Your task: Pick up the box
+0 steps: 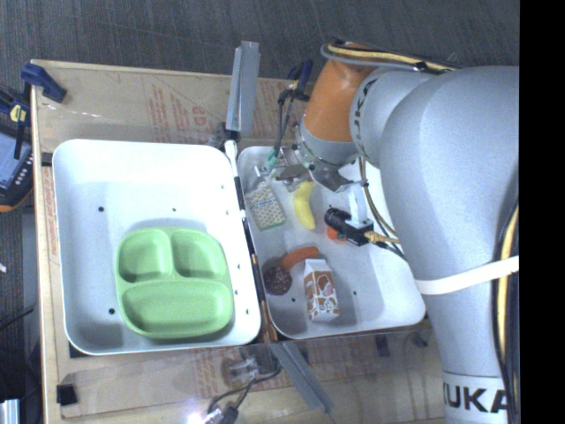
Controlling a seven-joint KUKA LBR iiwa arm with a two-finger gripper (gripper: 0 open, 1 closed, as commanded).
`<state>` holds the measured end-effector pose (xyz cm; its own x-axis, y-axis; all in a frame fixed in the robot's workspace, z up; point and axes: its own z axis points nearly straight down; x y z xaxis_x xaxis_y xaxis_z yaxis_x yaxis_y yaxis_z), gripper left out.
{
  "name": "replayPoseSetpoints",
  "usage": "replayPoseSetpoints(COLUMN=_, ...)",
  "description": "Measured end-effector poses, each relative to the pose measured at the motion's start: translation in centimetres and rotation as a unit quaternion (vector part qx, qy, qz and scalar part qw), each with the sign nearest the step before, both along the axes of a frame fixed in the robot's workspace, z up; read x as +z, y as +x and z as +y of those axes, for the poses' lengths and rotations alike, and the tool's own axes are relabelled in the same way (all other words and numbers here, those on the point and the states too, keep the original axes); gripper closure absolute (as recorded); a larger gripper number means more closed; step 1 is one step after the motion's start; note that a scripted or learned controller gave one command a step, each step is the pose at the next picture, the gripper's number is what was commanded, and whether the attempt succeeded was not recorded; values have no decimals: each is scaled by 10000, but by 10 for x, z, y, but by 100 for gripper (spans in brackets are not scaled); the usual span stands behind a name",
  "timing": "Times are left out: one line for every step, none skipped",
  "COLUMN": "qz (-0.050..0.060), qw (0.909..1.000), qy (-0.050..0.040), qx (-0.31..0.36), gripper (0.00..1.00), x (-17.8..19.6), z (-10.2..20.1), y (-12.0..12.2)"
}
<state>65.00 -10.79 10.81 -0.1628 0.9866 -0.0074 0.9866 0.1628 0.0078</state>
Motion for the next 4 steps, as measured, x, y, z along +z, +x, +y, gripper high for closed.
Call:
replayPoseSetpoints(qz=-32, qw=9981, qy=-56, qx=605, gripper=0, x=-9, z=1, y=-35)
replayPoseSetpoints(qz=32, qw=9989, qy=9, qx=-478, gripper=0, x=-14, z=0, y=-35)
replayPoseSetpoints(qz=32, qw=9990, qy=14, qx=-452, gripper=100, x=-4, z=2, y=-34)
replayPoseSetpoints(qz=48, qw=9973, qy=25, qx=731, gripper=100, x=84, z=44, y=-35)
